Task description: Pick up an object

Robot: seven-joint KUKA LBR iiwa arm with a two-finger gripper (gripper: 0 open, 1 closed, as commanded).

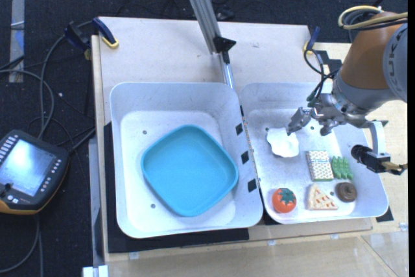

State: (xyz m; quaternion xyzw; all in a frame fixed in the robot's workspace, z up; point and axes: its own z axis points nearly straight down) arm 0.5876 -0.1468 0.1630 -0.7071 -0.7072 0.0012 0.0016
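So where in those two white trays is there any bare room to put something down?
Left bin: only thin strips around the blue plate. Right bin: bare floor at its back and between the divider and the white object. Its front right is crowded: tomato, pizza slice, doughnut.

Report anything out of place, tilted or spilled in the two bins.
Nothing stands out. The blue plate lies flat in the left bin; the white object, tomato and other small items sit apart in the right bin, none spilled.
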